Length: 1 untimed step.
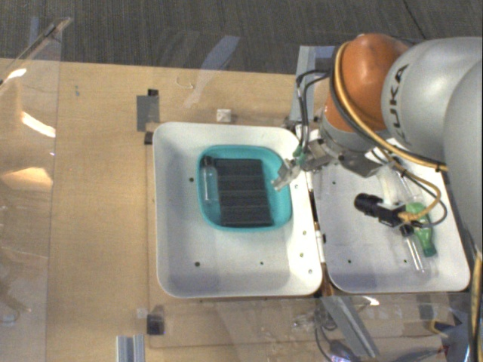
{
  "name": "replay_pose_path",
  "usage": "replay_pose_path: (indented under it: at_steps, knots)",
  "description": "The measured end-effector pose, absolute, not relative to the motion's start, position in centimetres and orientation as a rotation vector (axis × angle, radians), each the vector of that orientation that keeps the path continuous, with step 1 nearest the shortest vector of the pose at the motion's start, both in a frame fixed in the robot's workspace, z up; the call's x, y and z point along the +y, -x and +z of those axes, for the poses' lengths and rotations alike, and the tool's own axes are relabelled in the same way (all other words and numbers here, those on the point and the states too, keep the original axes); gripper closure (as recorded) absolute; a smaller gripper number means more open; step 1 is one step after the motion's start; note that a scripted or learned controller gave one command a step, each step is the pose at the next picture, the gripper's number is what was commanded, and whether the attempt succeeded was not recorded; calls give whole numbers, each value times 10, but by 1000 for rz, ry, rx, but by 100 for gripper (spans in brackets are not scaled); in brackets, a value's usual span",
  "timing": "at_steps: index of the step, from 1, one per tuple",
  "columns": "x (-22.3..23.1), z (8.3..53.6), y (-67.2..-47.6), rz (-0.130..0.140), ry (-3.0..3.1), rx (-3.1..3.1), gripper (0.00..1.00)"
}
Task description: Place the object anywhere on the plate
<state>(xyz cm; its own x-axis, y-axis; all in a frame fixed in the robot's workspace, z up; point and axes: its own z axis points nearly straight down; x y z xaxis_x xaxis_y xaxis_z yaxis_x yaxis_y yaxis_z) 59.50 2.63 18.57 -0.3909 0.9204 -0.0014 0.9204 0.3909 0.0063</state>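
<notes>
We start at the near side of the left bin (226,266), which is bare white floor. Just beyond it sits the teal plate (281,204), towards the bin's far edge. A black ribbed pad (243,193) lies flat on the plate and covers most of it, and a clear tube (207,181) lies along the plate's left rim. We take the pad for the task's thing, so it looks to be where it belongs.

The claw (285,176) hangs at the plate's right rim, close to the wall between the two bins. We cannot tell whether it is released or clenched, and we see nothing in it. If it does carry something, we would let go low over the bare teal strip. Then we would rise straight up, so that neither the rim nor the pad gets dragged.

Little stands in the way:
- The dividing wall is close on the claw's right.
- A green-capped tube (421,243) lies in the right bin (355,266), near its right edge and well apart from the plate.
- A small white block (223,115) sits on the desk (90,225), just past the left bin's far edge.
</notes>
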Motion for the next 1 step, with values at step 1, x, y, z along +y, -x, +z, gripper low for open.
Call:
replay_pose_path:
  at_steps: [1]
  knots:
    - [-25,185,-651,3,-1626,2684,0]
